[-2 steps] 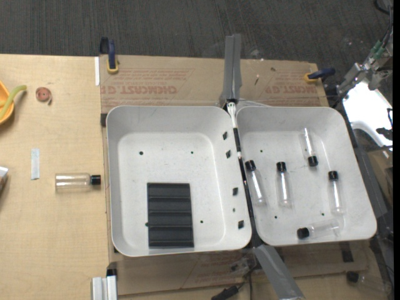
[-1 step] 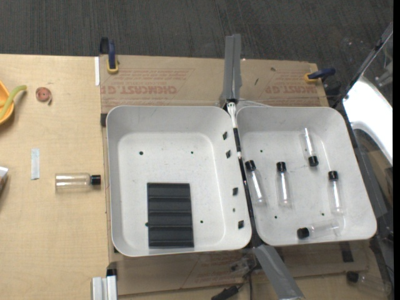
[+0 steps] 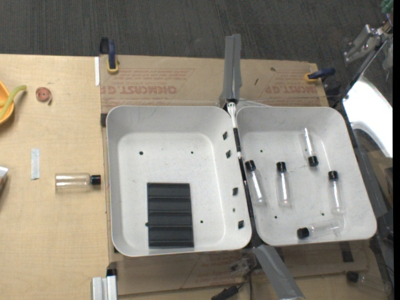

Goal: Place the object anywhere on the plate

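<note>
Plate (image 3: 169,215): black, ribbed, lying flat in the near part of the left bin (image 3: 114,167). The right bin (image 3: 359,167) holds 5 clear vials with black caps, all lying on their sides and apart from each other. The task's object must be 1 of these. The left vial (image 3: 256,186) lies just beside the wall the 2 bins share. The second vial (image 3: 284,186) is near it and roughly parallel. The third vial (image 3: 308,141) sits further back and the fourth vial (image 3: 336,195) towards the right. The fifth vial (image 3: 324,230) lies crosswise, close against the near wall. My read: light, stiff, smooth and round, so they will likely roll or squirt out under a pinch. I cannot tell glass from plastic, so treat them as breakable. Best hold looks to be across the barrel near its middle, square to the long axis. The second vial has the most free room on both sides. The fifth is crowded by the wall. Blurred metal hardware (image 3: 367,41) shows at the top right. Whether the gripper is open or closed, I cannot tell. A sixth vial (image 3: 74,180) lies on the counter (image 3: 56,124), left of the bins.
</note>
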Controlling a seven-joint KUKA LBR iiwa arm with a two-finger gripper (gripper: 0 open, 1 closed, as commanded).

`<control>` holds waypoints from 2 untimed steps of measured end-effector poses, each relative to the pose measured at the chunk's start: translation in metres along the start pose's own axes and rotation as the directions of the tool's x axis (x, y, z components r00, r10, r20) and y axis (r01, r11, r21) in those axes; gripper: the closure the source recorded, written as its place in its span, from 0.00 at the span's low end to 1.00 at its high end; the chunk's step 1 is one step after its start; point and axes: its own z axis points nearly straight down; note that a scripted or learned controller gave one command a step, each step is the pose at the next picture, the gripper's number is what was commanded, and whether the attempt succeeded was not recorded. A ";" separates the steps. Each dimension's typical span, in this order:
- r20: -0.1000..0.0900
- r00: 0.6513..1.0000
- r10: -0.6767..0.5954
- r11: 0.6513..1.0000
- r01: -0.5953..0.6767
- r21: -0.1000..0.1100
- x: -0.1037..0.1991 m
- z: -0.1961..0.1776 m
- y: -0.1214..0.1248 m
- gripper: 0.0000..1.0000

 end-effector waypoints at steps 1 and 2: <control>0.000 0.981 0.196 0.981 -0.196 0.000 -0.051 0.000 0.007 0.00; 0.001 0.728 0.685 0.728 -0.685 0.002 -0.006 0.000 0.020 0.00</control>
